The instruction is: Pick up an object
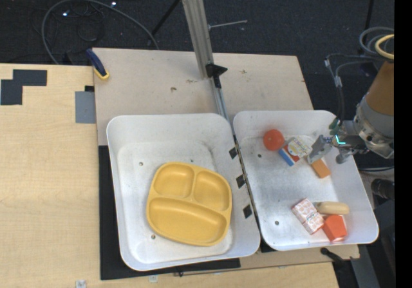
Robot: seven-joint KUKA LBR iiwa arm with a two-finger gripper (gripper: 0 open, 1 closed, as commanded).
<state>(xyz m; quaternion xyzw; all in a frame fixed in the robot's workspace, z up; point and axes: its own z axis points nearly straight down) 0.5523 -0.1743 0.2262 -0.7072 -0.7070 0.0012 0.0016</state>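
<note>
Orange block (320, 168) right of frame, under end effector (328, 150): looks light, stiff, flat-sided; grip across short sides. End effector fingers spread, pinching nothing. Red ball (273, 139) nearby likely rolls.

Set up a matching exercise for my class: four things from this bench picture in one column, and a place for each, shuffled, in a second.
Things
1. yellow divided tray
2. red ball
3. claw
4. red block

Places
A. near corner of the right bin
B. in the left bin
C. above the right bin's far right part
D. far part of the right bin, left of the claw

Pairs: 1-B, 2-D, 3-C, 4-A
</note>
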